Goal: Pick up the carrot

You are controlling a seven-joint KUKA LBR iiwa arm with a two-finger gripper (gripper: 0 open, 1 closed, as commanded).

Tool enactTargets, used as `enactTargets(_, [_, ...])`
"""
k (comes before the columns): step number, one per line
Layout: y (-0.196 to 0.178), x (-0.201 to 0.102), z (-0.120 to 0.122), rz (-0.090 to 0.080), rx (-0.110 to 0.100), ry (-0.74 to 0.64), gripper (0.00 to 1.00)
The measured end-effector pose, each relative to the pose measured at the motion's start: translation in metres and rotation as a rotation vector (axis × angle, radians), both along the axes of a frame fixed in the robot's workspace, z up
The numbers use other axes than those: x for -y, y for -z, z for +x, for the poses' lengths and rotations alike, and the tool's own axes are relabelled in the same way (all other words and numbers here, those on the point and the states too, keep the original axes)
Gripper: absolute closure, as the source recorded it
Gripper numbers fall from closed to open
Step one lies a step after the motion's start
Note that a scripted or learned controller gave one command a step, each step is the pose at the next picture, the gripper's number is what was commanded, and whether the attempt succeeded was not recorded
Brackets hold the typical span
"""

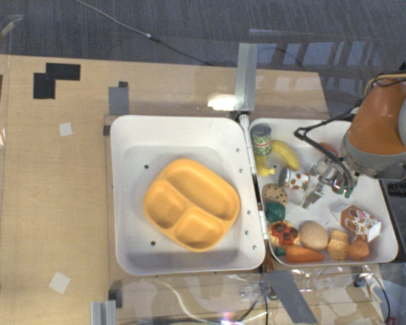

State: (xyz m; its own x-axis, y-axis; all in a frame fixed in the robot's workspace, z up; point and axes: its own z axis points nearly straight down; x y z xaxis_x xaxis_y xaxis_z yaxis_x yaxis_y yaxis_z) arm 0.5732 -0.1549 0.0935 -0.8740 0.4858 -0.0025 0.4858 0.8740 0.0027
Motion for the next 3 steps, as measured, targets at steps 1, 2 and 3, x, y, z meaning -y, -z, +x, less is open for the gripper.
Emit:
enactTargets(1, [-0.0024, 0.0017, 0.0010, -0.002, 0.004, 0.002, 0.00])
enactTargets(2, [-0.0025, 0.0017, 0.0010, -0.002, 0.005, 0.002, 0.00])
enactTargets(3, [-0.0025, 0.0017, 0.0011, -0.002, 0.005, 0.002, 0.00])
